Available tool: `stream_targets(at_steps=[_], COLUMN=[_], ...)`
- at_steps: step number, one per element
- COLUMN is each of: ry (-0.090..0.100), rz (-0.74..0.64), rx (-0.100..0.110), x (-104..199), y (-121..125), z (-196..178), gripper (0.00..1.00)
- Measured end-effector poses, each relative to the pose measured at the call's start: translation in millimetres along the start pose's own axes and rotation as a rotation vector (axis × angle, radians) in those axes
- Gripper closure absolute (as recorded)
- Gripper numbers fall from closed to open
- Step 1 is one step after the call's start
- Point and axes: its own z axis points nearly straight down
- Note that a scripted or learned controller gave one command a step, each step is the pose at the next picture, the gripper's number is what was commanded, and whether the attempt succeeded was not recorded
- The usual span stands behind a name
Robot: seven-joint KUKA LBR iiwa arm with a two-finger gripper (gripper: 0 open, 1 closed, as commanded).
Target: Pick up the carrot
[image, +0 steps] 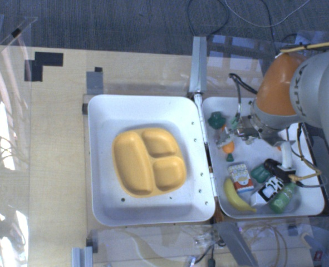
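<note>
The carrot [227, 147] is a small orange piece lying in the right bin [314, 204], close to that bin's left wall, with a small green bit just below it. My gripper [235, 130] hangs right above and slightly behind the carrot, low in the bin. From this angle its tip overlaps the carrot's upper end. I cannot make out whether it touches the carrot. The grey arm with its orange band [281, 90] comes in from the right and covers the bin's back right part.
In the right bin lie a dark green toy [216, 119], a banana [237, 194], a small carton [240, 175], a green bottle [281, 199] and a black-and-white item [272, 187]. A yellow divided plate [149, 161] sits in the left bin [103, 204]. Cables run beside the arm.
</note>
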Motion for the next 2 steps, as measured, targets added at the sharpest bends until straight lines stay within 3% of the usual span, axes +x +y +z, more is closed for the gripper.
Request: stream_targets(at_steps=[1, 2], ry=[0.000, -0.002], rz=[-0.001, 0.013], rx=[-0.006, -0.005], x=[0, -37], y=[2, 14], z=[-12, -146], gripper=[1.00, 1.00])
